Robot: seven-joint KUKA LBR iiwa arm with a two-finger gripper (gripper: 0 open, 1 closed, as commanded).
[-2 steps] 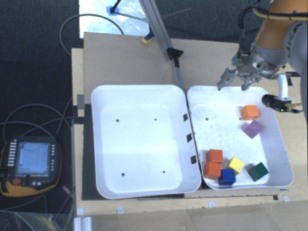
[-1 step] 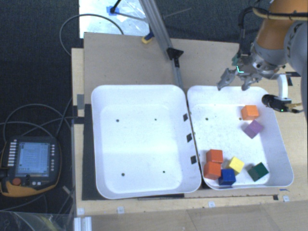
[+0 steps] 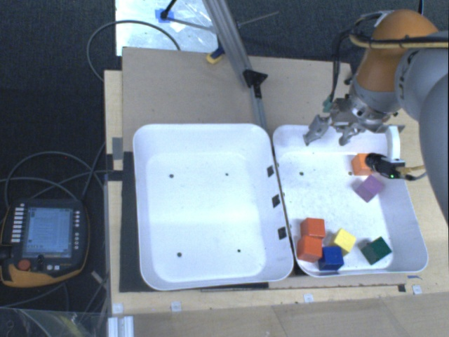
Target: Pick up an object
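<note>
Orange cube, partly hidden, purple block beside

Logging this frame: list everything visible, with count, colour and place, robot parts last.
Bins: 2, white, side by side on the bench.
Orange blocks: 2, touching, right bin near its front left.
Orange block: 1, right bin, far right, partly hidden by a black part.
Purple block: 1, right bin, just in front of that orange block.
Yellow block: 1, right bin front.
Blue block: 1, right bin front edge.
Green block: 1, right bin front right.
Handheld controller: 1, grey and orange, left of the bench.
Arm: 1, grey and orange, upper right.
Gripper: 1, open, over the right bin's far edge.
</note>
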